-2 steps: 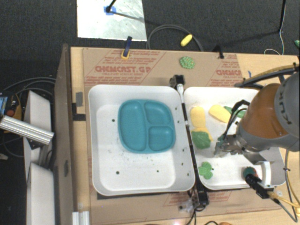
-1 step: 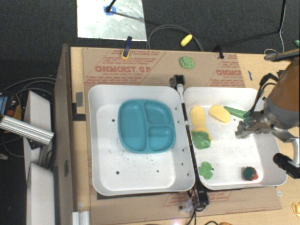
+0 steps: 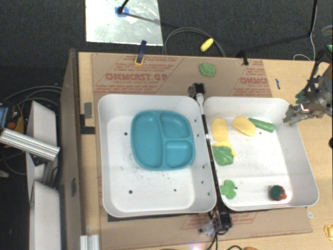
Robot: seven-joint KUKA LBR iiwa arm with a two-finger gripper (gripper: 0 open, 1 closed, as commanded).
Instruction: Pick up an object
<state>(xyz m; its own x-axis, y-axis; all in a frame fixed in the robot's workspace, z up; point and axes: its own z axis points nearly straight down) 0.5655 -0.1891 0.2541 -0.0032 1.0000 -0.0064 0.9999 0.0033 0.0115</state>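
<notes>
Bench, 2 bins: teal tray left, toys right.

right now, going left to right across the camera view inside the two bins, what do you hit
teal divided plate → yellow piece by the divider → second yellow piece → long green piece → dark round piece in the near right corner → gripper at the right bin's edge

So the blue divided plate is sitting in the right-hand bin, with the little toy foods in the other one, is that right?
Not quite. The camera view shows the blue divided plate in the left-hand bin. The little toy foods, such as the yellow piece and the green leafy piece, lie in the right-hand bin.
</notes>
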